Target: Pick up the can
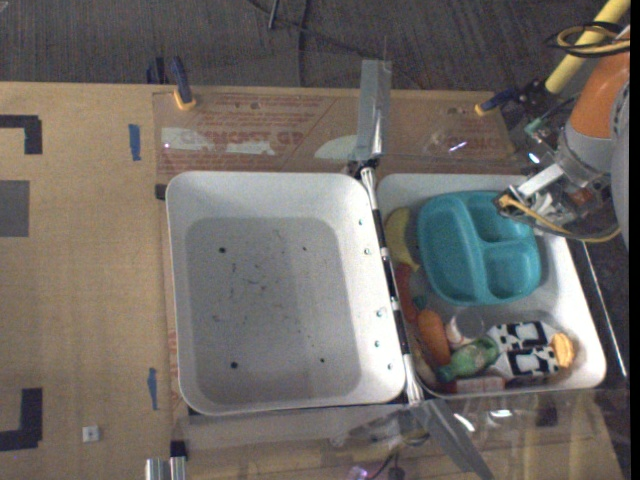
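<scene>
My gripper point(545, 196) hangs over the back right corner of the right bin point(590, 353), beside the far edge of a teal divided tray point(478, 248). A small pale, silvery round thing point(466, 326) lies just in front of the tray among the other objects; it may be the can, but it is too small and too hidden to tell. The gripper is well behind it and not touching it.
The right bin also holds a yellow piece point(400, 236) at its left wall, an orange carrot-like piece point(433, 336), a green item point(470, 358), a black-and-white patterned object point(528, 348) and a small orange thing point(563, 349). The left bin point(190, 208) stands alongside.
</scene>
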Robot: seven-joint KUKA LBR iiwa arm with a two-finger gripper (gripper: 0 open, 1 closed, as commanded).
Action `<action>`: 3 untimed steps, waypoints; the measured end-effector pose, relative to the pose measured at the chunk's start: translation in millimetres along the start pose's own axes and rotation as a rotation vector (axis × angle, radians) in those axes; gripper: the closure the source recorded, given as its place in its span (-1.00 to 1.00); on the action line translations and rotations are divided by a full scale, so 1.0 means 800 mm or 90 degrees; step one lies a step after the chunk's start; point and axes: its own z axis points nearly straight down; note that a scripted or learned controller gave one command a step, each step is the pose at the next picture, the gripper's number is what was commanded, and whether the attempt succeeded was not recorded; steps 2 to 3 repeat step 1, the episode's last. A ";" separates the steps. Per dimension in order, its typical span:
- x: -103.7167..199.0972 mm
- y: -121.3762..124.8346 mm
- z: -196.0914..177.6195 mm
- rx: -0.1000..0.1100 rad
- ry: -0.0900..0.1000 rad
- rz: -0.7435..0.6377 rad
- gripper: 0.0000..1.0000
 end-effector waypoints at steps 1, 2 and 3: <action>-0.015 -0.009 -0.078 -0.003 0.003 0.104 1.00; -0.015 -0.009 -0.078 -0.003 0.003 0.104 1.00; -0.015 -0.009 -0.078 -0.003 0.003 0.104 1.00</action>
